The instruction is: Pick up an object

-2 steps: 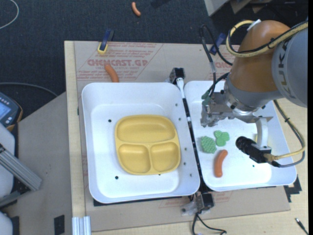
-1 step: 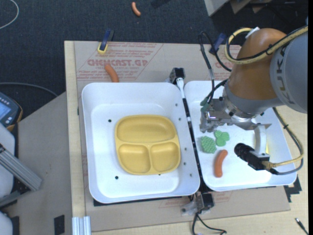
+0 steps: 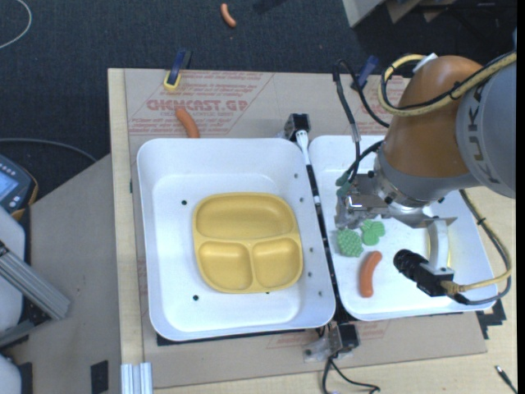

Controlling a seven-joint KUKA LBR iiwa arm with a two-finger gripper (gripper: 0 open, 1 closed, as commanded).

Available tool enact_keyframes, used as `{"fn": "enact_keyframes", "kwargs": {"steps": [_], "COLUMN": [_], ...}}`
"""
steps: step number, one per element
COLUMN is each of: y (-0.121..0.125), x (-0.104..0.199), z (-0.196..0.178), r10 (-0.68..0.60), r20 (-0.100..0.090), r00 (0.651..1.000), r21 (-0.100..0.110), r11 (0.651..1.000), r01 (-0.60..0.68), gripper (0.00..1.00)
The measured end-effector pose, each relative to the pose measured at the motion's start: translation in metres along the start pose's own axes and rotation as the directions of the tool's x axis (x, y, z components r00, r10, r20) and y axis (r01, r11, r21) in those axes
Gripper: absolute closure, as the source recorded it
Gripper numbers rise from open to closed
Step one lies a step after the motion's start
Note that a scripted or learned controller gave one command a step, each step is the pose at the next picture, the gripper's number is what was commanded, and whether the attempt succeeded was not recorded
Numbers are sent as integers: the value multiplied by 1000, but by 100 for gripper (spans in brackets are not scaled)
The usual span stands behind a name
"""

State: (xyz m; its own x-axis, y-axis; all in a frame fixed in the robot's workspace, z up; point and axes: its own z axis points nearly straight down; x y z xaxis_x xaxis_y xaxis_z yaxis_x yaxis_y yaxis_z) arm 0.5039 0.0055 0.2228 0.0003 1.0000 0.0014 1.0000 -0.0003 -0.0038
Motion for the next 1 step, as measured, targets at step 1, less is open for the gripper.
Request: {"fn": "enact_keyframes", "kwargs": {"steps": [1], "y": [8], "x": [0], "z": [-12], "r10": [-1], "r20": [2], "r00": [1000], "r21": [-7], "r11": [1000], "r01": [1], "gripper": [100]}}
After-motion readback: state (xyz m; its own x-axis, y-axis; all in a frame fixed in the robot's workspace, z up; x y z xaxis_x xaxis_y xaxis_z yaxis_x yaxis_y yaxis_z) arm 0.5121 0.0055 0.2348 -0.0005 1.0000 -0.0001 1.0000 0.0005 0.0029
